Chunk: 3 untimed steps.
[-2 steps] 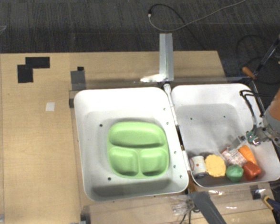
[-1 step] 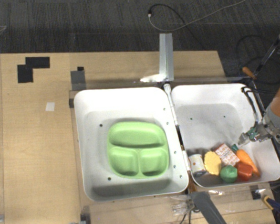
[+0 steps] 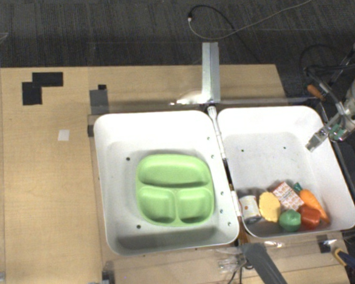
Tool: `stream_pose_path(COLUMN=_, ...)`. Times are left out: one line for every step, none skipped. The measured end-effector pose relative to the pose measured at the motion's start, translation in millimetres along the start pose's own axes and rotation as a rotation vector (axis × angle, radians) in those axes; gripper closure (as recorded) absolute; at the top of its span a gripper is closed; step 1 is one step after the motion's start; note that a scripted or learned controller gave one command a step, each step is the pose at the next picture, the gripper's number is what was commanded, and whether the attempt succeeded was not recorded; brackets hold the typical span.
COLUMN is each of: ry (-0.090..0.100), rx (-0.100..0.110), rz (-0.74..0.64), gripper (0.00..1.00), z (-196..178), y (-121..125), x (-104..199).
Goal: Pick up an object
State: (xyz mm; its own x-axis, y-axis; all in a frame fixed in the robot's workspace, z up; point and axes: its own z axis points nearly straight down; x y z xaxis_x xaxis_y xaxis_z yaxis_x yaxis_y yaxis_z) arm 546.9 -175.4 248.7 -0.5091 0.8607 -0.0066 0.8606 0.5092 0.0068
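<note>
Several small items huddle in the front corner of the right bin (image 3: 268, 144): a small can (image 3: 249, 207), a yellow piece (image 3: 268, 206), a patterned packet (image 3: 285, 196), an orange carrot (image 3: 311, 199), a red piece (image 3: 310, 217) and a green ball (image 3: 289, 220). My gripper (image 3: 330, 134) hangs over the right bin's right rim, well behind and to the right of that pile. Nothing is seen held in it. The arm's orange band sits at the frame's right edge.
A green divided plate (image 3: 173, 189) lies in the left bin (image 3: 115, 167). A metal post (image 3: 210, 69) rises behind the seam between the bins. Cables trail over the dark floor at the back right.
</note>
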Motion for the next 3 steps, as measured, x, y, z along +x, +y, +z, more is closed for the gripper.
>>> stream_pose_path(ry=-0.002, rx=-0.001, rz=-0.431, gripper=1.00, z=-77, y=-26, x=-20)
stream_pose_path(ry=-0.002, rx=-0.002, rz=-0.588, gripper=1.00, z=-102, y=2, x=23)
stream_pose_path(ry=-0.002, rx=-0.002, rz=-0.734, gripper=1.00, z=-107, y=37, x=33)
